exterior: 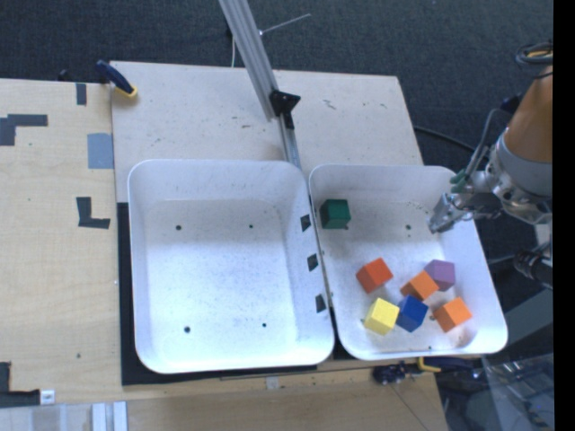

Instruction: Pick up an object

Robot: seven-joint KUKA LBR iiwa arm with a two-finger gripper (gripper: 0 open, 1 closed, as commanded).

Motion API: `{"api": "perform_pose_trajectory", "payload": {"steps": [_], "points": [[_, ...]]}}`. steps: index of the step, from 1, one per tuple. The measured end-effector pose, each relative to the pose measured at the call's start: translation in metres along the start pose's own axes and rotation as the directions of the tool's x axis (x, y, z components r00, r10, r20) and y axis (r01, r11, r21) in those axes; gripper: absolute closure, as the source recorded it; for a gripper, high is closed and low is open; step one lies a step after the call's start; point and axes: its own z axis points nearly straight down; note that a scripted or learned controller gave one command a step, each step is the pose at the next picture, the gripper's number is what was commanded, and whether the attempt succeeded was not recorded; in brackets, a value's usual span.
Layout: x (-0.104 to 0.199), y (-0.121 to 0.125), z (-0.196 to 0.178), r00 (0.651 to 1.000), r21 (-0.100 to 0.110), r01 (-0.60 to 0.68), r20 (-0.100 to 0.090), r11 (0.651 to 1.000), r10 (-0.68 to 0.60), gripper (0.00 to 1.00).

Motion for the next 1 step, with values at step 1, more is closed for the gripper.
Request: {"api": "perform_pose_trajectory", "payload": {"steps": [1], "points": [[0.0003,0.0007,-0.0238,1.0,0.003,-0.001,-0.001,1.0,0.001,1.0]]}}
